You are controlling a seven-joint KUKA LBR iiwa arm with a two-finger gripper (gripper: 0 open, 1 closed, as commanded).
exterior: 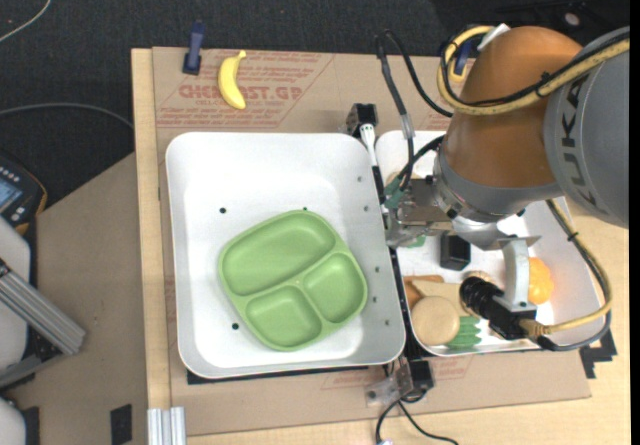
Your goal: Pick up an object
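Note:
My gripper hangs low over the left side of the right bin, close to the wall between the two bins, and the big grey and orange wrist hides most of it. Under and around it in the right bin lie a round tan piece, a smaller tan piece, a green item, an orange-yellow item and a small black block. I see nothing held. A green divided plate lies in the left bin.
A yellow banana and a small blue item lie on the brown board behind the left bin. Cables run along the bins' shared wall and over the arm. The arm covers much of the right bin.

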